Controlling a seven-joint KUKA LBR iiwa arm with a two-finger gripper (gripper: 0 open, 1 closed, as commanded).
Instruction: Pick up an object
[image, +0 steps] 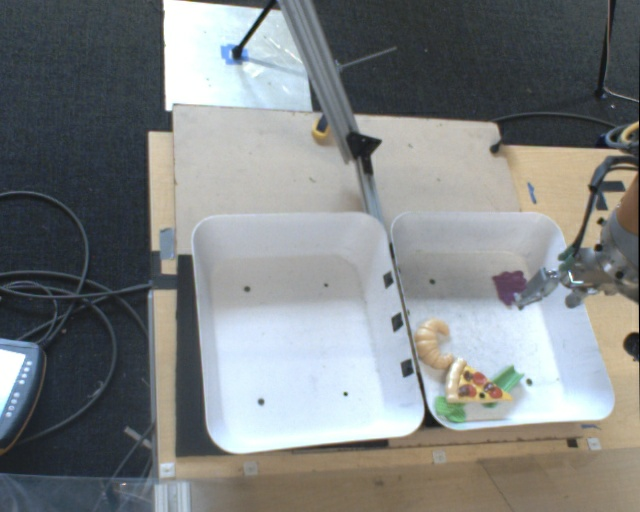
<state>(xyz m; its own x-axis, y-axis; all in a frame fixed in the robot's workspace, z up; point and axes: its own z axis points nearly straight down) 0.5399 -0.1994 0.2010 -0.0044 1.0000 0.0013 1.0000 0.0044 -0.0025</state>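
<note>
At frame left the left bin (215, 300) lies bare on the worktop (260, 160); right of centre, the right bin (590, 395) holds a croissant (434, 343) and a pizza slice (476, 385) low down, and a purple piece (509, 287) higher, just beside my jaws (530, 292) at the right edge; whether they are open or closed I cannot tell. I judge this the approach; next I must settle over the purple piece and close.

In the right bin (575, 375) lie a croissant (434, 342) and a pizza slice (476, 384) (touching), a grape bunch (509, 287) behind them.
</note>
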